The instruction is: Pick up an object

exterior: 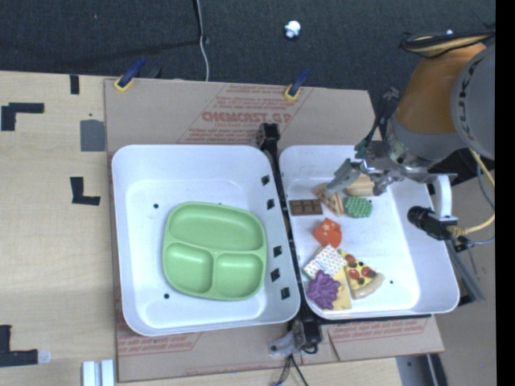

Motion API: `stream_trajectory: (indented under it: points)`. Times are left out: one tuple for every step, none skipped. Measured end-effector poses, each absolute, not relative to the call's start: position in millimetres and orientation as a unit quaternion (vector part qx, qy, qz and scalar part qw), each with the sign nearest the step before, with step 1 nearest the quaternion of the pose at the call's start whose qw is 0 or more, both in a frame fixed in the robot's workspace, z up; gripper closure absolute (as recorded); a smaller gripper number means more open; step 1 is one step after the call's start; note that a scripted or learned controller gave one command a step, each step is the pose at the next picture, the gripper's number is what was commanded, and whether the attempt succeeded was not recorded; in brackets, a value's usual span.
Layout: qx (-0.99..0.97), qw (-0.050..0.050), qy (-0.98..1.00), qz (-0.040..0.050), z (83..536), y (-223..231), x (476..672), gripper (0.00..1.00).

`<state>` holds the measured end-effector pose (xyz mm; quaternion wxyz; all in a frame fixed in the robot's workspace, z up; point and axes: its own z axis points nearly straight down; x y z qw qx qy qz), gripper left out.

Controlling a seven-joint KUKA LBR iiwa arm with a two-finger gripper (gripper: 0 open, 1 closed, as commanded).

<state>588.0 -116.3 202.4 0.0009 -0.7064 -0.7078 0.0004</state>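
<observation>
The gripper (354, 177) is being held low over the far part of the right bin (402, 292), its fingers spread apart around a tan toy food piece (360, 186) still lying there. Nothing is being lifted yet; closing and raising are judged outstanding.

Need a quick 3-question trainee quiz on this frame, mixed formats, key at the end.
1. True or false: the green divided plate lies in the left bin.
2. Multiple choice: which item lies closest to the gripper? A) pizza slice B) purple grapes C) green ridged piece
3. Fill in: the brown chocolate bar lies in the right bin, close to the ____ between the bins.

Key: 1 true; 2 C; 3 divider
</observation>
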Motion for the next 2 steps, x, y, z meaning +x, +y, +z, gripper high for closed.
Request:
stream_trajectory:
  points:
    - [-0.707, -0.001, -0.707, 0.0004, 79, -93, 595.4, 0.00]
    - [-0.705, 0.000, -0.709, 0.0041, 85, -95, 669.6, 0.00]
